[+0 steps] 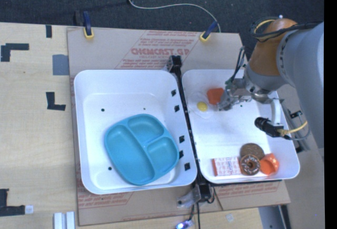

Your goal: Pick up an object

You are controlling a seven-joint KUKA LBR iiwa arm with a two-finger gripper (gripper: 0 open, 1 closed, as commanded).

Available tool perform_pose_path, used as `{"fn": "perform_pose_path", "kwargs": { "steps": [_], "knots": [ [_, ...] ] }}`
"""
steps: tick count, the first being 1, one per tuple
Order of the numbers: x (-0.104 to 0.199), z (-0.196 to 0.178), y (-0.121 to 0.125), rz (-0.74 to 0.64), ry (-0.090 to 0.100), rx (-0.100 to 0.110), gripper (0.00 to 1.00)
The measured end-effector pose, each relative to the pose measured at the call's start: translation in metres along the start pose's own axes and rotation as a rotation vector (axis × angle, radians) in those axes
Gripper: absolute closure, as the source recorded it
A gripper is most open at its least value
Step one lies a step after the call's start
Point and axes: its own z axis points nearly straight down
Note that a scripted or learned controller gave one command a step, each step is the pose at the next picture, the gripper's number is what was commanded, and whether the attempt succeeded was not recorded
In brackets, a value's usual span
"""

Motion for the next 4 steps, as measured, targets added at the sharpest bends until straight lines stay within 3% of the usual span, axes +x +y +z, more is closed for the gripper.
{"fn": "perform_pose_path", "kwargs": {
  "steps": [2,3,4],
  "knots": [
    [0.013,-0.117,0.004,0.0,0.003,-0.003,1.0],
    [0.014,-0.124,0.004,0.001,0.004,0.002,1.0],
    [0.061,-0.133,-0.005,-0.003,0.005,0.003,1.0]
  ]
}}
